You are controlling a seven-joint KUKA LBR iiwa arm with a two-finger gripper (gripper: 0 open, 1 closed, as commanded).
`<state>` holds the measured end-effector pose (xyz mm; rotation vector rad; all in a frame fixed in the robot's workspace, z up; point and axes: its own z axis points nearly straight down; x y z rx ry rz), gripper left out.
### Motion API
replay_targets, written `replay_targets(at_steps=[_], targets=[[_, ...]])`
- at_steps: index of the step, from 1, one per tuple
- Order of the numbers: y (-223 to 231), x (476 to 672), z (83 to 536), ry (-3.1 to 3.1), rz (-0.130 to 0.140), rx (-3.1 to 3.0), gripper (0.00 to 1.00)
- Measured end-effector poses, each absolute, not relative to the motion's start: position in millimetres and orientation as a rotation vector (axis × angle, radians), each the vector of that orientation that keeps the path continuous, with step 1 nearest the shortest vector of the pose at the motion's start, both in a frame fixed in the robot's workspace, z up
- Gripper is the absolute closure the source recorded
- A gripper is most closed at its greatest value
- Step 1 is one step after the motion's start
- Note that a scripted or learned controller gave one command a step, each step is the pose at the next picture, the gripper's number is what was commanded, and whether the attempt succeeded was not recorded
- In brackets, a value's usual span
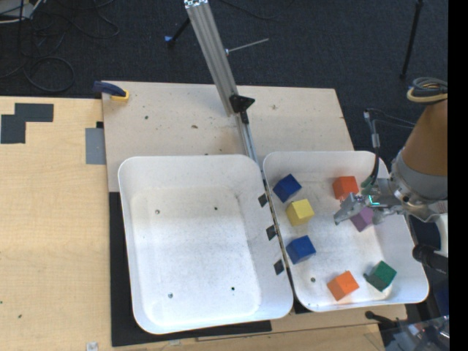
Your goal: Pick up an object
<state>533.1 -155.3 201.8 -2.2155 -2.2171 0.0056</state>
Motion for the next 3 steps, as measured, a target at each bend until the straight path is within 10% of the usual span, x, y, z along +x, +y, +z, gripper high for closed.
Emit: replay_targets(at_steps=[3], targets=[[-163,540.4,99,-2.216,0.006,-2.217,0.0]])
